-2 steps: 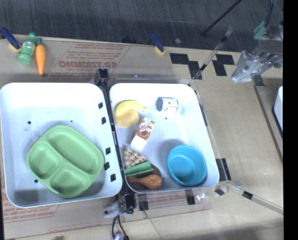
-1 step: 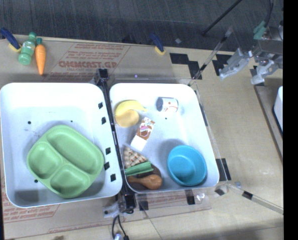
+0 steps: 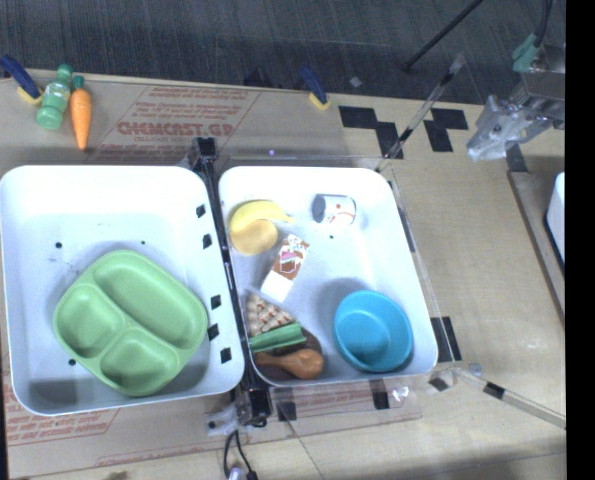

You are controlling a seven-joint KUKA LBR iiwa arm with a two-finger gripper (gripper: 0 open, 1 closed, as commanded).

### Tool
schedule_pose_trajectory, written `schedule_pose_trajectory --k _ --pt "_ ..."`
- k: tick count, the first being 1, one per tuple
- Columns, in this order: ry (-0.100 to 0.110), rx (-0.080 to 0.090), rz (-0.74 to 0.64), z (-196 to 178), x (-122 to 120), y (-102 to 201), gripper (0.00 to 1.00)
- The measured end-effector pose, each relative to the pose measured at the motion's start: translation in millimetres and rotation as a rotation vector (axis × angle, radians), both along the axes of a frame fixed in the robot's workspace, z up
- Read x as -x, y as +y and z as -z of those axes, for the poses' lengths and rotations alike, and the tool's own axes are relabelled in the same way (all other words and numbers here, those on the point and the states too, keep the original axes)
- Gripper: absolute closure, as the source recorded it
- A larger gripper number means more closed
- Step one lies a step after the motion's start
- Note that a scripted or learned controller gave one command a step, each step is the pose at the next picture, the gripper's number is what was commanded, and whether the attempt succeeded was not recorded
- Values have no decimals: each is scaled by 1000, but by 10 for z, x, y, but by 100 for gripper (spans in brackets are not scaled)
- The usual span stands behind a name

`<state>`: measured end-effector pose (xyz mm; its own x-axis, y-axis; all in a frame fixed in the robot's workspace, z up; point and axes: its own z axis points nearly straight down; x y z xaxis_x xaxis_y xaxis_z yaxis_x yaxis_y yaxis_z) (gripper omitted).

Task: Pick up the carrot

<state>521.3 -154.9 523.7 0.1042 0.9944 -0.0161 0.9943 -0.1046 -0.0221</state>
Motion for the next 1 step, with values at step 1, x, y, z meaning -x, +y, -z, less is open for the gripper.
schedule_pose_trajectory --k 1 --pt "1 0 -1 2 -1 4 0"
